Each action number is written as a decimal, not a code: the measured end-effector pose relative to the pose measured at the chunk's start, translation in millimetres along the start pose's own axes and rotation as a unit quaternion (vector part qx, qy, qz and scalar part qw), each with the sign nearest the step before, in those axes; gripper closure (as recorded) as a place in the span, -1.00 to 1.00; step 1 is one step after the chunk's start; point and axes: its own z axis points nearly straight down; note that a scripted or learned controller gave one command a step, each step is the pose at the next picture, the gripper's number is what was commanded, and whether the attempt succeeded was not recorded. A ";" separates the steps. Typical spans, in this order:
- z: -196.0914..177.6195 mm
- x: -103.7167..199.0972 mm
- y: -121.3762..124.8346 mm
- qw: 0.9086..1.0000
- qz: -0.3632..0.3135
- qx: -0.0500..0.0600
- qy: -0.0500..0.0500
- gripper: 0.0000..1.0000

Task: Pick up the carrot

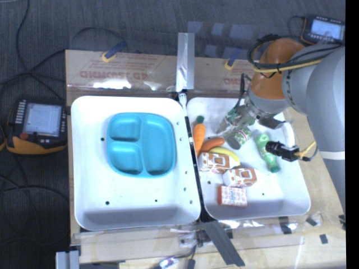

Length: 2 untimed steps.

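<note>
Grey metal jaws (238, 126) hover over the right bin (297, 200), near its upper middle; whether they are spread or pressed together, cannot tell, too blurred. Nothing visibly between them. Carrot (198, 137) lies well left of them, upright against the bin's left wall, green top up, touching an orange-red item (213, 144) and near the banana (224, 152). Cartons (233, 195) sit lower. Left bin holds a blue tray (140, 143). Judgement: approach stage, carrot not yet reached; wall crowds the grasp.
</note>
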 end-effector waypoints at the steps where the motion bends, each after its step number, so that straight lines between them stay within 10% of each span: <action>1: -92.8 80.9 -36.5 0.998 0.068 0.006 0.002 1.00; 2: -92.5 97.1 -61.3 0.996 0.092 0.007 0.003 1.00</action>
